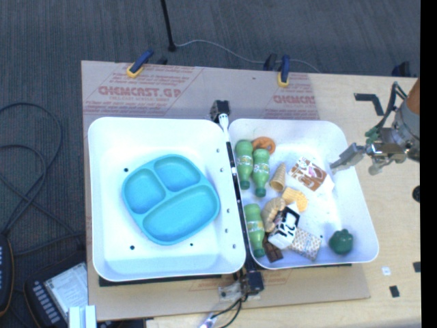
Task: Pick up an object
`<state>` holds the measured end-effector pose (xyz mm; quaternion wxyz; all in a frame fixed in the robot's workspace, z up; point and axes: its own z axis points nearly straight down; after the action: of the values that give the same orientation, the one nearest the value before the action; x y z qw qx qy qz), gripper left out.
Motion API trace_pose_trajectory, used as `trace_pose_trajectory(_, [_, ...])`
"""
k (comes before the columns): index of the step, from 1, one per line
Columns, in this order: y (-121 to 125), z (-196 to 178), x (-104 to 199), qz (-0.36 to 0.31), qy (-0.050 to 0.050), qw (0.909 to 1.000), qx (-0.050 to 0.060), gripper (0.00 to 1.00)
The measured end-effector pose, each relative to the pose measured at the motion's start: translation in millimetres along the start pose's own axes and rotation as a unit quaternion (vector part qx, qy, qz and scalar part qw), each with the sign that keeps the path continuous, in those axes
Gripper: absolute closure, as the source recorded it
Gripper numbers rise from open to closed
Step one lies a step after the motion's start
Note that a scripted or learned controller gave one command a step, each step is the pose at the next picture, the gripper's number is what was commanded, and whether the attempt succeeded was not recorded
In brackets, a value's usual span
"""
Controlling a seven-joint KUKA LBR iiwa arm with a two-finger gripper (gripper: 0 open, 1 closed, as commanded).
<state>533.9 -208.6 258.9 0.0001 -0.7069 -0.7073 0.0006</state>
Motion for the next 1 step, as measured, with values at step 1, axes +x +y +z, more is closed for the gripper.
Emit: trace_pose_trajectory(1, [30.4,120.8,71.2,0.000,0.001,1.0000,0.001,0.00])
